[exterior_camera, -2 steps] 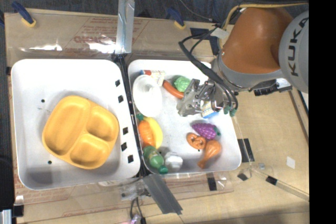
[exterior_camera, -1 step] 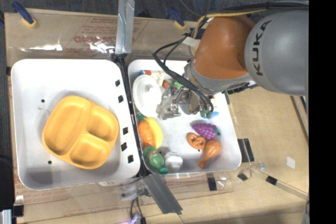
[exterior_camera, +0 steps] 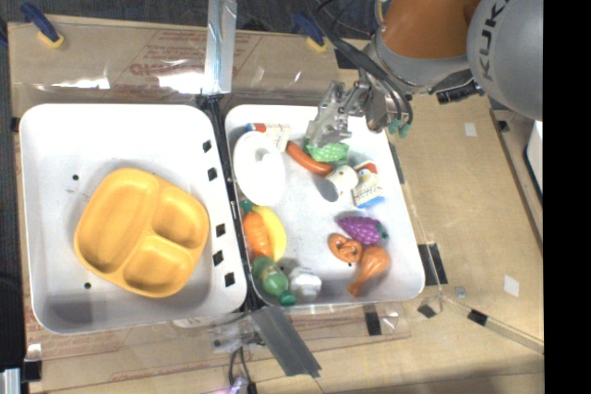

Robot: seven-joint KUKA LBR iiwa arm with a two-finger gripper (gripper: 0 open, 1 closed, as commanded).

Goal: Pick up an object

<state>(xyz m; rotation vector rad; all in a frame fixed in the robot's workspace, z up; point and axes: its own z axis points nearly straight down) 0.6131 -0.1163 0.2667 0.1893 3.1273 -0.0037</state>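
My gripper (exterior_camera: 325,132) hangs over the back of the right bin (exterior_camera: 406,235), reaching in from the right. A small green toy (exterior_camera: 329,150) sits right at its tip, partly over an orange carrot-like toy (exterior_camera: 306,160). Whether the green toy is gripped or just lying under the tip is unclear. Other toys in this bin are a white dish (exterior_camera: 259,169), a white cup (exterior_camera: 338,184), a small carton (exterior_camera: 368,190), purple grapes (exterior_camera: 362,228), a pretzel (exterior_camera: 342,246) and a drumstick (exterior_camera: 371,265).
An orange and yellow fruit (exterior_camera: 263,232), a green toy (exterior_camera: 273,280) and a white piece (exterior_camera: 306,283) lie along the right bin's front left. The left bin (exterior_camera: 37,152) holds a yellow divided plate (exterior_camera: 140,231). A metal divider (exterior_camera: 221,41) stands behind the bins.
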